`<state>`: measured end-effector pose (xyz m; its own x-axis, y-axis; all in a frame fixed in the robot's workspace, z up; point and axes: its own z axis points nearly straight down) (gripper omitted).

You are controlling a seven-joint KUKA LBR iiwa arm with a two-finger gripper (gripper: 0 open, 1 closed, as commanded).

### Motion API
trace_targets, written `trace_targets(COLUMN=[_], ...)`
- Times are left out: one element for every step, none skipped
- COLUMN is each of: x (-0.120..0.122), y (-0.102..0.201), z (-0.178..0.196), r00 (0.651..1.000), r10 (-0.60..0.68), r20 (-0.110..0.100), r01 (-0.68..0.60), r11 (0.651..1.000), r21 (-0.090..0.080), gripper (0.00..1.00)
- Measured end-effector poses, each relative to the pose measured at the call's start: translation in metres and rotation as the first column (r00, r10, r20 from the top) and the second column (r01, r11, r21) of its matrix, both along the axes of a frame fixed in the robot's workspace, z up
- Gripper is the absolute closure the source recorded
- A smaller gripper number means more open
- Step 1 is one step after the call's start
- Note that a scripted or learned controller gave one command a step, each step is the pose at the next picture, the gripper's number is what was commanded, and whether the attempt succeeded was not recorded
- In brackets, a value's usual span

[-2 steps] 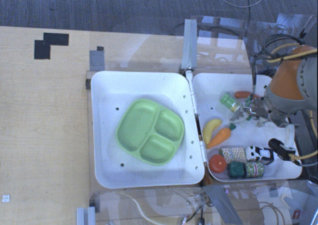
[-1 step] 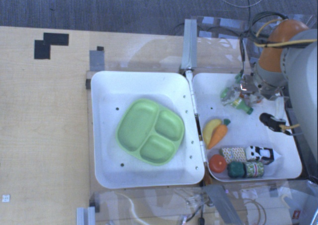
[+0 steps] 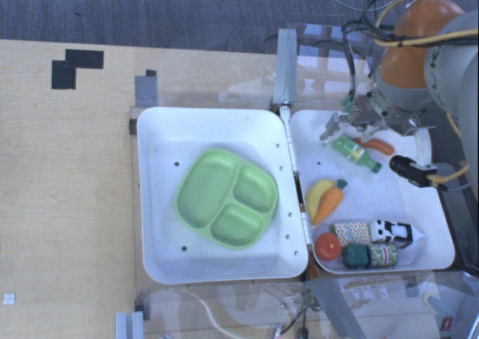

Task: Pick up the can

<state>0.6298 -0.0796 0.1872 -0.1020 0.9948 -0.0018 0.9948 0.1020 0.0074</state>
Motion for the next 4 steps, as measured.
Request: trace_targets(x=[-0.034,0.037,0.038,0.039], y=[-0.040,-0.082,-0.079,-0.079], z=[-0.082,-0.096,-0.084,-0.083], r00=[0.994,0.994,0.995,0.995], r10=[-0.104,-0.105,-0.096,-0.095], r20=[0.020,-0.007,-0.011,-0.007], r01=[0.104,0.105,0.096,0.095], r11=[0.995,0.995,0.995,0.995], r21=[-0.002,0.002,0.003,0.004], gripper=[0.00,0.00,1.00,0.00])
